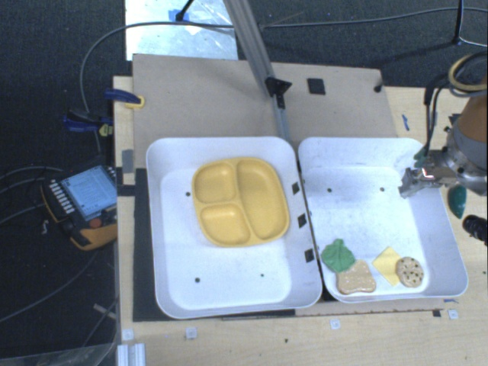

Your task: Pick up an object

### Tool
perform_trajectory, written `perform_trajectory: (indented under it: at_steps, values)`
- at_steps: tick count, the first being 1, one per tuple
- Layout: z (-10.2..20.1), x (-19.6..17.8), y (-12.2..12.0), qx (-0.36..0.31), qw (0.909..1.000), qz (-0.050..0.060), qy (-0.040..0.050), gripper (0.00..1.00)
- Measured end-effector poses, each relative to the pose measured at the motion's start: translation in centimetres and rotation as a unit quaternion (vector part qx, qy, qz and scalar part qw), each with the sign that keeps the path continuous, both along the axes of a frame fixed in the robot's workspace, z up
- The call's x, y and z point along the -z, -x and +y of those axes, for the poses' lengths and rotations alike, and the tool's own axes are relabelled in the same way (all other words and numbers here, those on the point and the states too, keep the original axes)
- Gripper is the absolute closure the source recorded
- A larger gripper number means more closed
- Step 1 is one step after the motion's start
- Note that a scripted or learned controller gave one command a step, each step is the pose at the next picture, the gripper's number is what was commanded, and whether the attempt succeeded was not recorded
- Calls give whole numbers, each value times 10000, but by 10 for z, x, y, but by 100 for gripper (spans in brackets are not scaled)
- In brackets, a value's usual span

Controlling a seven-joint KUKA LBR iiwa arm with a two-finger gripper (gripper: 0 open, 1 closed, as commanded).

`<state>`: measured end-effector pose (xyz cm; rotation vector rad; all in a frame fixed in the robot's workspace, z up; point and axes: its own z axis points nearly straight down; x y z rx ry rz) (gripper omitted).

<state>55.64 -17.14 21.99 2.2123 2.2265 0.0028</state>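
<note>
One fixed camera, high above the bench [229, 334], looks down at a slant, taking in both bins [229, 296] whole; the arm [469, 139] comes in at right.

The scene is bright and evenly lit from above, with a cool, slightly bluish tint. The two white bins [229, 296] are close to overexposed, and their rims lose detail. Shadows are soft and short (the yellow tray [240, 202] throws only a thin dark line at its lower edge). A strong glare lies on the shiny sheet [179, 29] at the top. The dark floor [53, 52] is grainy. The whole picture is a little soft, and the arm [469, 139] at the right edge looks blurred
</note>
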Motion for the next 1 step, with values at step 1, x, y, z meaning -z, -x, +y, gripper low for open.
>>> perform_trajectory:
  at_steps: [1]
  values:
    - [53,-3,10,-16,10000,12,-9,100]
